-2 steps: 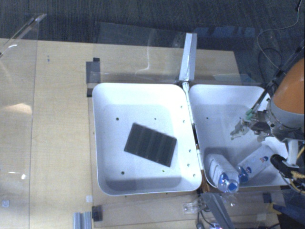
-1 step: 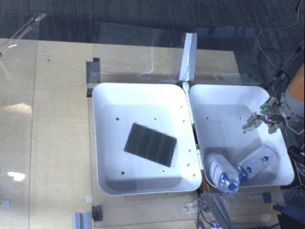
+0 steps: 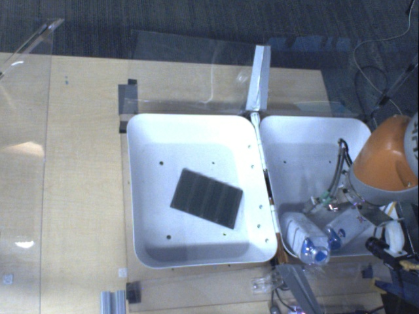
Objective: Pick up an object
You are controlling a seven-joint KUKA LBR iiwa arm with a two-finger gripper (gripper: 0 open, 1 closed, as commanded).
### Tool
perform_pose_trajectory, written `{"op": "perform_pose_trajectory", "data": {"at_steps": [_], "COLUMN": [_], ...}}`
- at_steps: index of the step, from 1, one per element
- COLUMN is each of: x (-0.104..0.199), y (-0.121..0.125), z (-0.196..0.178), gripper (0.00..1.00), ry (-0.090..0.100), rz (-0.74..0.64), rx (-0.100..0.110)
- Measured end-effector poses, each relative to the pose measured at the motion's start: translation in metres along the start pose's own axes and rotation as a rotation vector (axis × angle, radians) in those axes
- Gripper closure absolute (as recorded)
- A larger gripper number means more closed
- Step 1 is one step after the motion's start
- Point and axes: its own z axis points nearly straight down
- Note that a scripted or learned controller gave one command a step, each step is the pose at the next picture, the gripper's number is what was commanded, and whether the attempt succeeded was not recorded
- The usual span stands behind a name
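We log the scene from the near edge of the bench outward, using the right bin [image 3: 308,136] as our reference. At its near rim lies a clear plastic bottle [image 3: 308,239] with a blue cap, on its side, cap end pointing toward the near edge. This looks like the thing to be picked.

Just above the bottle, toward the bin's right side, we see the gripper [image 3: 334,205] at the end of the arm [image 3: 386,159], whose orange band hangs over the bin's right wall. Cables and metal parts crowd the wrist, so we cannot tell how the gripper is set, nor whether it touches the bottle. Nothing is seen clamped in it.

Left of the right bin, sharing its wall, sits the left bin [image 3: 141,175]; a dark ribbed pad [image 3: 207,198] lies flat near its middle, well apart from the gripper.

Beyond the right bin's far corner a grey upright strip [image 3: 259,77] stands where the two bins meet.

Judgement: the step in hand appears to be the descent or closing on the bottle; a lift is not yet evident. The next move calls for closing across the bottle's round body, not its length, then rising straight. The smooth curved plastic may roll or slip toward the rim.
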Motion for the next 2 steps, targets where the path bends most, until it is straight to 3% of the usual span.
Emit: {"op": "perform_pose_trajectory", "data": {"at_steps": [1, 2], "x": [0.049, 0.035], "y": [0.037, 0.079], "z": [0.000, 0.001], "gripper": [0.00, 0.00], "ry": [0.001, 0.001], "rz": [-0.030, -0.035], "rx": [-0.003, -0.002]}}
